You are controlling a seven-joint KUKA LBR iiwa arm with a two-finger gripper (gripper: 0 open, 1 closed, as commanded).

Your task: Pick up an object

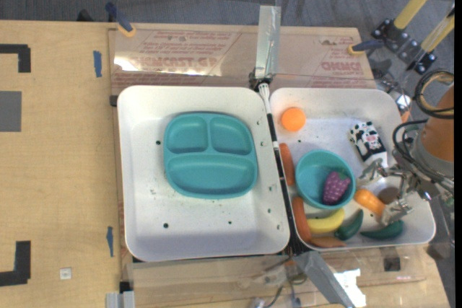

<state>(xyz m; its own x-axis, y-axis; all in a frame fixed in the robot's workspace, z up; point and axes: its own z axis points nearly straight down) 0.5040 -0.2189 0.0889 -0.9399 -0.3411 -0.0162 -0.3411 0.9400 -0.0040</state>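
A teal divided plate (210, 156) lies in the left bin (137, 177).

My grey arm with its orange band (438, 138) reaches in from the right, my metal two-finger gripper (390, 190) hanging low, fingers spread (nothing between them).

The arm's orange band (440, 141) curves at the view's three o'clock edge, with black cables (426, 94) looping above it. Below hangs the metallic silver gripper (393, 187), built of thin, shiny linkages.
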